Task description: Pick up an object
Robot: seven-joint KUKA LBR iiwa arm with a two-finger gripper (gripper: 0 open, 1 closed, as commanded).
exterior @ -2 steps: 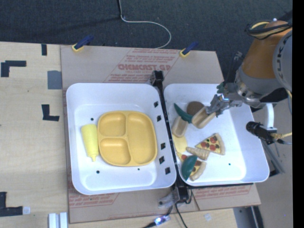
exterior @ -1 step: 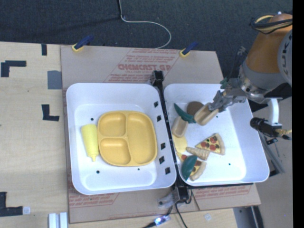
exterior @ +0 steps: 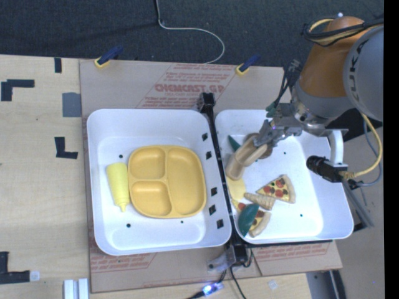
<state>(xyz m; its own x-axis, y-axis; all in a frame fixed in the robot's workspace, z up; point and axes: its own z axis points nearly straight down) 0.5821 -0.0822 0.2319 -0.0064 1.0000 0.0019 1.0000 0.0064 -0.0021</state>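
Over the right bin point(exterior: 324, 226), near its left wall, the jaws point(exterior: 267, 136) hang low at the end of the grey arm point(exterior: 340, 73), and a tan, elongated toy piece point(exterior: 242, 157) slants down and to the left from them. Its upper end seems to sit between them, so I judge them pinched on it, though the view is too coarse to be sure (its lower end may yet touch the bin floor). If that grip is real, the pick is largely made and only a clear lift remains. Just beyond lie a pizza slice point(exterior: 278, 190), a cone-shaped piece point(exterior: 259, 199) and a teal-and-tan piece point(exterior: 252, 218). In the left bin point(exterior: 103, 229) rest a yellow divided plate point(exterior: 167, 180) and a yellow bottle point(exterior: 118, 184) beside it.
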